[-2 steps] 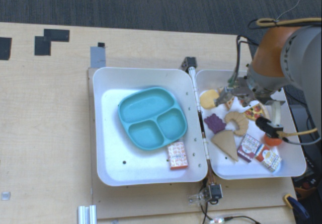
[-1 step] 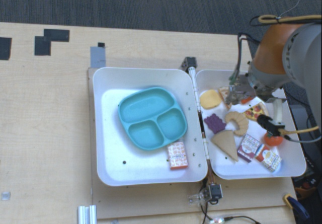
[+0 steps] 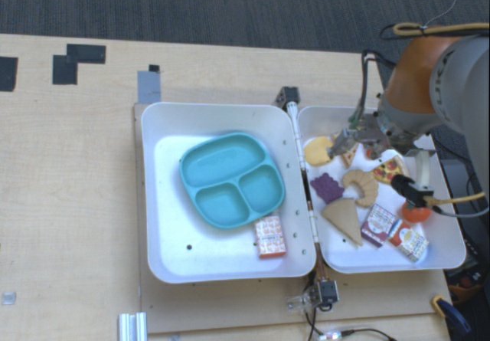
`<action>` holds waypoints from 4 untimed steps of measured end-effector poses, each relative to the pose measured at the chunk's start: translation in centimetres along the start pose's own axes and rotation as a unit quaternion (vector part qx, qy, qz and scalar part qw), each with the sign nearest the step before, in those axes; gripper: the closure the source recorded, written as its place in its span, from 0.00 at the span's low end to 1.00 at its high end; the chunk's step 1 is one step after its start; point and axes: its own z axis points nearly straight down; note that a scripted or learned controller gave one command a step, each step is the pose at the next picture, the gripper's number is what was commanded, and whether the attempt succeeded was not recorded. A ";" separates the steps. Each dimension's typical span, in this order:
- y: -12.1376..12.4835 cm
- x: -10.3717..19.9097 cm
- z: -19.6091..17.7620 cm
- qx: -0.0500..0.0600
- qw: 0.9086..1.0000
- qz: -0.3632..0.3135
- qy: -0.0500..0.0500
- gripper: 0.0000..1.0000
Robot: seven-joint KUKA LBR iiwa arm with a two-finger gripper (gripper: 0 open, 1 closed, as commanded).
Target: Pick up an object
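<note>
Cables and a small black connector (image 3: 325, 291) lie at the lower edge of the pale wooden table (image 3: 69, 201), just below the gap between the two bins; above them, the shallow white left bin (image 3: 153, 255) holds a small red-and-white patterned packet (image 3: 269, 237) near its lower right corner, and a teal three-compartment plastic plate (image 3: 231, 178) sits tilted at its centre, just above the packet. The shallow white right bin (image 3: 452, 255) carries a clutter of toy food: a white-and-red carton (image 3: 413, 243) and a dark red box (image 3: 379, 223) low in the bin, a tan wedge-shaped slice (image 3: 344, 219) to their left, an orange-red round piece (image 3: 416, 214) to the right, a purple cluster (image 3: 327, 188), a curved tan croissant-like piece (image 3: 362, 185), a pizza-like slice (image 3: 388, 168), and a yellow round piece (image 3: 317, 151) in the upper left of this bin. The grey arm (image 3: 452, 94) with its orange band reaches in from the right; the hand (image 3: 346, 140) hangs over the upper part of the right bin, just beside the yellow piece; whether it is open or closed cannot be told, and nothing is visibly gripped.
</note>
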 end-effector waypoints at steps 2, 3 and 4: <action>0.1 0.1 -1.1 -0.002 1.000 -0.001 0.000 0.00; 0.3 0.2 -2.2 -0.004 1.000 -0.002 0.001 1.00; 0.3 0.2 -2.2 -0.003 1.000 -0.002 0.001 0.00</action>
